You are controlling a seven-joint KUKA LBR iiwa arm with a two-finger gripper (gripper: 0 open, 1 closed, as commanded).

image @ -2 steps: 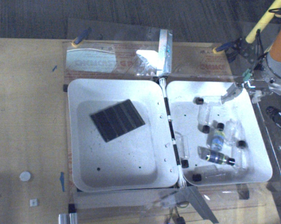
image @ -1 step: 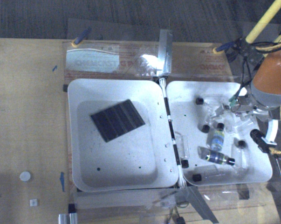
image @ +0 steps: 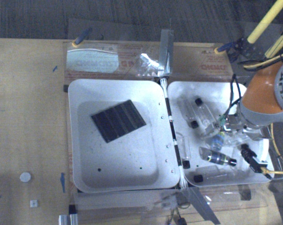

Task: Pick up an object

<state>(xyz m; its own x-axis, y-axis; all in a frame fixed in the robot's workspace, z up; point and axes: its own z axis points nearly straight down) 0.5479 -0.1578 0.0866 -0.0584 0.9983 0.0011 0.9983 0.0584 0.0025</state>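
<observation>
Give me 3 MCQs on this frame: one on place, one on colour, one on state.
1. Where does the dark ribbed panel lie?
A. In the left bin
B. In the right bin
C. On the bench outside both bins

2. What colour is the band above the arm's wrist?
A. Blue
B. Green
C. Orange

3. How does the panel sit in its bin?
A. Standing upright against a wall
B. Lying flat on the floor, turned askew to the walls
C. Propped across the rim

Key: 1 A, the panel rests on the floor of the left bin, apart from the clear black-capped bottles in the right one. 2 C, the band is orange above the hand, which is low over the right bin. 3 B, its whole face shows from above, corners angled to the bin's sides.
</observation>
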